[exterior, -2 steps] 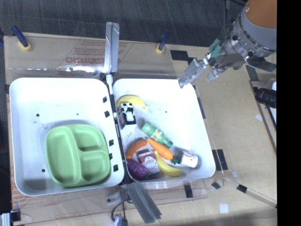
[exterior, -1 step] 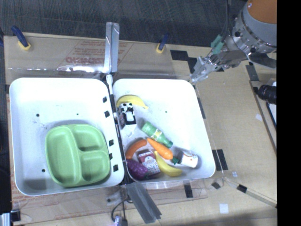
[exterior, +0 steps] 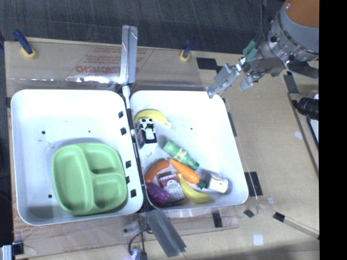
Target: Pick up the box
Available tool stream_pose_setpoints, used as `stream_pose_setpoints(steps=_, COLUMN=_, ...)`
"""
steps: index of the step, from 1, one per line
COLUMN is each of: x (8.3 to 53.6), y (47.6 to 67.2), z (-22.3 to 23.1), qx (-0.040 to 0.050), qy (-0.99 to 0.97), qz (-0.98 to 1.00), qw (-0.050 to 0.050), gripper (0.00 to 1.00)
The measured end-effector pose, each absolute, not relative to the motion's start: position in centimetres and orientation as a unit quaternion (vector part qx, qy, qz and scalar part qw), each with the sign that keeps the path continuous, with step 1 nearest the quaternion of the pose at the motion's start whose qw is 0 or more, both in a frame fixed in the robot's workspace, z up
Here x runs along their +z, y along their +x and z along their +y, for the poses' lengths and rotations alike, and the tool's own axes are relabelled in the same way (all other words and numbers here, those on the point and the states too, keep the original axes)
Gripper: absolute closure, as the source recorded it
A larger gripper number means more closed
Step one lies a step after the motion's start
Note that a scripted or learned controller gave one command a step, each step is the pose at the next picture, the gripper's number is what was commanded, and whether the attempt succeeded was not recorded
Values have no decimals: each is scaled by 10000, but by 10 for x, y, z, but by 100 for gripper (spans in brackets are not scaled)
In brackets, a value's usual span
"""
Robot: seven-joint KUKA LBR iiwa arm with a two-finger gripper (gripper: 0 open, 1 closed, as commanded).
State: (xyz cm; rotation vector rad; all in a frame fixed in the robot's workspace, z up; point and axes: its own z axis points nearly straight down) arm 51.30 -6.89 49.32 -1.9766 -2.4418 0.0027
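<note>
Small red-brown cardboard box | lies near the front of the right white bin, touching a purple toy and a yellow banana | grey two-finger gripper hangs over the bin's back right corner, fingers apart, holding nothing | green tray sits in left bin

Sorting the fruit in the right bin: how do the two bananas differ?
The upper banana lies near the right bin's back left corner, beside a small black-and-white item; the lower banana lies at the front, in the heap. The upper one shows almost whole; the lower one is partly covered by the carrot. The upper arches upward, the lower curves like a bowl. Both are yellow.
</note>
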Motion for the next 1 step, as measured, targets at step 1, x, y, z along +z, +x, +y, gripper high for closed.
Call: stream_pose_setpoints(steps=1, x=504, y=514, z=-67, qx=7, qy=-6254, qz=-7803, qw=-4, gripper=100)
